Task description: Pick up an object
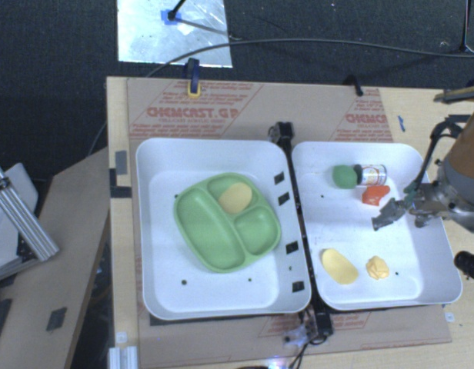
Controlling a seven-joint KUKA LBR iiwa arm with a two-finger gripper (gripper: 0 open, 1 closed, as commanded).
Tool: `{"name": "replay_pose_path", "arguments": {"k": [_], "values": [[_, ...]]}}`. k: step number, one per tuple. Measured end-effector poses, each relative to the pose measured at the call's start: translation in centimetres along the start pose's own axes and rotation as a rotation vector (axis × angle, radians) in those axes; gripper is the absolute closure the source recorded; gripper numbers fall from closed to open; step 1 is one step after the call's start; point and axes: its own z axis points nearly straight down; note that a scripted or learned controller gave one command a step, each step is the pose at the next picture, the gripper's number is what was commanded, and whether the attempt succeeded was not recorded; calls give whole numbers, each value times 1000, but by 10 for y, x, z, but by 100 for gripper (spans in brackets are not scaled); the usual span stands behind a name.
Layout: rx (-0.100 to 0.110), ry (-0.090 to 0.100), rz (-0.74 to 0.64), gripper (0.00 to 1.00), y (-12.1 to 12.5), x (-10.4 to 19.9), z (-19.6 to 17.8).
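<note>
My pincer (385, 220) hangs over the right bin (433, 283), reaching in from the right edge of the camera view, its dark tip pointing left and slightly toward the camera. The nearest candidate is the orange-red object (375, 196): it lies just beside the tip, on the far side of it, so close that I cannot tell whether the two touch. Its outline is compact, with no clear long axis.

Further candidates in the same bin:
- green round object (344, 176), beyond the orange-red one and to its left, next to a small can (372, 175) lying on its side, long axis left to right;
- yellow oval piece (338, 266), nearer the camera and left of the tip, long axis running diagonally;
- small yellow lump (377, 267), near the camera, almost directly below the tip in the view.

The left bin (160, 283) on the worktop (245, 102) carries a green divided plate (221, 229) with a yellow item (235, 197) in one compartment, well apart from me.

Pincer state: I cannot tell. Nothing is visible between the tips.
</note>
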Motion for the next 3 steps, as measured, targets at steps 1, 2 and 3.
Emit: {"name": "replay_pose_path", "arguments": {"k": [1, 2, 3], "values": [[-11, -3, -3, 0, 3, 0, -5], [-6, -1, -1, 0, -1, 0, 57], [-5, 0, 0, 0, -8, 1, 117]]}}
